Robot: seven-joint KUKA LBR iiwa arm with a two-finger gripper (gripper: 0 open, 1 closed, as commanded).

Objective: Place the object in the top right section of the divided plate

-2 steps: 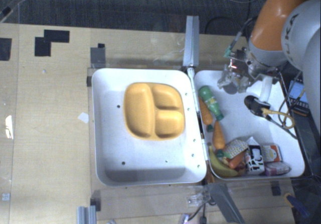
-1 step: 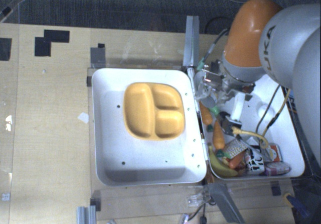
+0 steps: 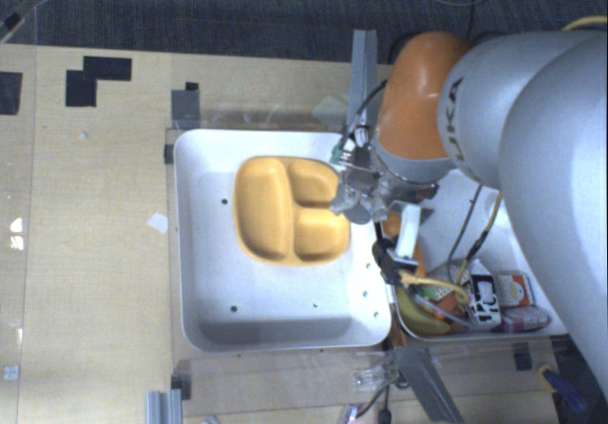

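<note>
A yellow divided plate [image 3: 275, 213] lies in the left white bin [image 3: 275, 322], with one long section on its left and two smaller ones on its right. The top right section [image 3: 312, 179] shows bare yellow. My gripper [image 3: 353, 196] hangs at the plate's right edge, level with the ridge between the two right sections. The grey wrist and orange band cover the gripper from above. I see no object between the gripper and the plate.
The arm covers most of the right bin [image 3: 404, 318]. At that bin's near end lie a yellow banana-like thing [image 3: 425, 316], a black-and-white item [image 3: 484, 298], a red-and-white box [image 3: 519, 288] and a purple packet [image 3: 524, 320]. A metal post [image 3: 364, 66] stands between the bins.
</note>
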